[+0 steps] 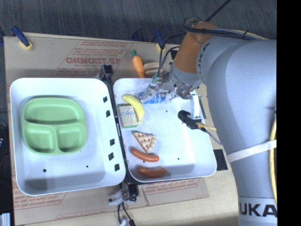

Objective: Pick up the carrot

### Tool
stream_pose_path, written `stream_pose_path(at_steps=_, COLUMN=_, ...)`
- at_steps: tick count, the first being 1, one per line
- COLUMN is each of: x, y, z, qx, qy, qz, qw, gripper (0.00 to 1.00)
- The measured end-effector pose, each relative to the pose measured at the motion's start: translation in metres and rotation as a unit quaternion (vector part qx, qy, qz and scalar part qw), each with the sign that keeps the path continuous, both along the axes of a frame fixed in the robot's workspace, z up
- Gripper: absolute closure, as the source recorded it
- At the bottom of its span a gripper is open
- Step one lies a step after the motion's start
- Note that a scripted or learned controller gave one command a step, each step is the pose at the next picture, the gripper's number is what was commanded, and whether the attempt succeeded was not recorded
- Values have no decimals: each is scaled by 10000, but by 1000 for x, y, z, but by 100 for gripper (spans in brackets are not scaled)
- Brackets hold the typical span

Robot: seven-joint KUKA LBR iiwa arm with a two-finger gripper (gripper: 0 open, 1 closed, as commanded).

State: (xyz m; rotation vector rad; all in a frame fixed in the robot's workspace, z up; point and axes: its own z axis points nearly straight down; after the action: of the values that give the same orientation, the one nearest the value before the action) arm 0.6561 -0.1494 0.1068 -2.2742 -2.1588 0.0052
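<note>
The worktop (61, 55) is brown board printed in red, carrying two white bins; the left bin (19, 126) holds a green tray (54, 125), the right bin (188, 149) holds food. The carrot (137, 65), orange with a green tip, lies on the board just beyond the right bin's far rim. The end effector (162, 91) sits low over that bin's far edge, near the carrot; I cannot tell its state.

One fixed cam, overhead at a slant, mid-range; takes in both bins (113, 121) w/ bench (70, 55) edge at 12 o'clock, arm (235, 102) entering from 3 o'clock.
</note>
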Motion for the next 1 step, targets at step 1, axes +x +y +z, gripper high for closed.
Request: stream_pose_path(at_steps=1, x=0, y=-49, z=32, qx=-9, qy=-19, qz=-189, qw=9998, gripper=0)
